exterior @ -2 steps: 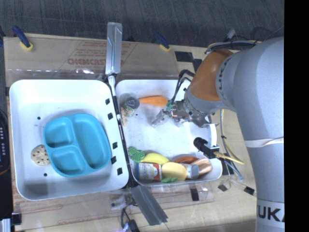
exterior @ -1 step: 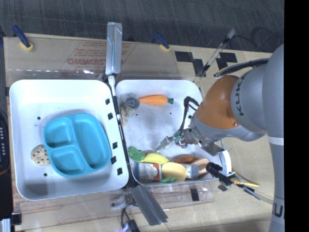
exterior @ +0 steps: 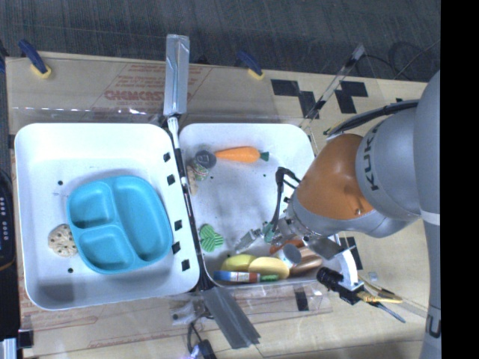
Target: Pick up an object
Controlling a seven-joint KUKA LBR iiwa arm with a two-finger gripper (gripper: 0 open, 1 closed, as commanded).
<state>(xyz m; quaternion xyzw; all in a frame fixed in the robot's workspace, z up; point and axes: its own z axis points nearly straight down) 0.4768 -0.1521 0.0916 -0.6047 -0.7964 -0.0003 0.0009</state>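
My gripper (exterior: 263,235) is low in the right bin (exterior: 224,193), near its front right, just above a heap of objects. The heap holds a yellow banana-like piece (exterior: 258,264), a red and blue marker (exterior: 239,277) and a brown item (exterior: 299,262) partly under the wrist. A green ridged object (exterior: 211,238) lies just left of the gripper. An orange carrot (exterior: 238,155) and a small grey round thing (exterior: 203,158) lie at the far side of this bin. The arm hides the bin's right part. I see nothing clearly between the fingers.
The left bin (exterior: 45,163) holds a blue divided plate (exterior: 118,223) and a cookie (exterior: 63,239) at the plate's left. A divider wall (exterior: 183,200) separates the two bins. Bare floor shows in the middle of the right bin.
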